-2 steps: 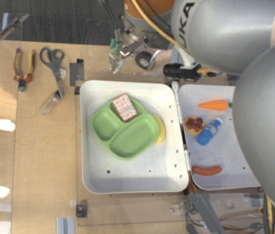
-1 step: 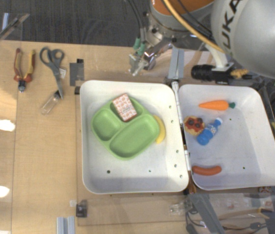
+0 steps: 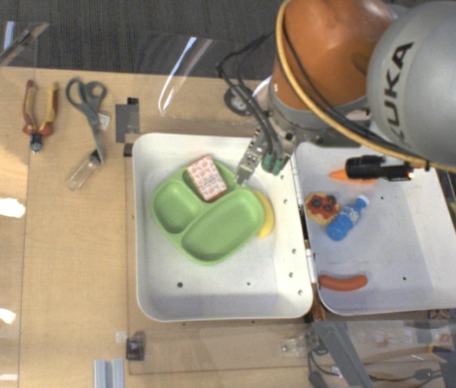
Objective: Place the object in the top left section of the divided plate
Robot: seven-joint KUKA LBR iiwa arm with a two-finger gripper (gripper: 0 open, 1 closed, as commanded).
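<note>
- The grey arm with its orange band (image 3: pixel 333 39) reaches in over the two shallow white bins, and its two-finger hand (image 3: pixel 248 166) hangs above the far part of the left white bin (image 3: pixel 163 297).
- The hand's metal fingers (image 3: pixel 245 168) point down and to the left; whether they are released or clenched cannot be told, and nothing shows between them.
- Just to the left of the hand, a small box with a pink-and-white patterned face (image 3: pixel 206 178) lies tilted in one of the smaller far sections of the green divided plastic plate (image 3: pixel 212 237), close to the fingertips.
- Below the hand, a yellow banana-shaped piece (image 3: pixel 266 217) rests against the plate's right rim.
- To the right of the hand, the right white bin (image 3: pixel 422 273) holds an orange carrot-like piece (image 3: pixel 339 175), a black marker (image 3: pixel 377 169), a small red-and-brown round item (image 3: pixel 323 206), a blue bottle (image 3: pixel 346 221) and a reddish sausage (image 3: pixel 342 281).
- Far left of the hand, on the wooden desk (image 3: pixel 58 281), lie red-handled pliers (image 3: pixel 38 113) and grey scissors (image 3: pixel 89 107).
</note>
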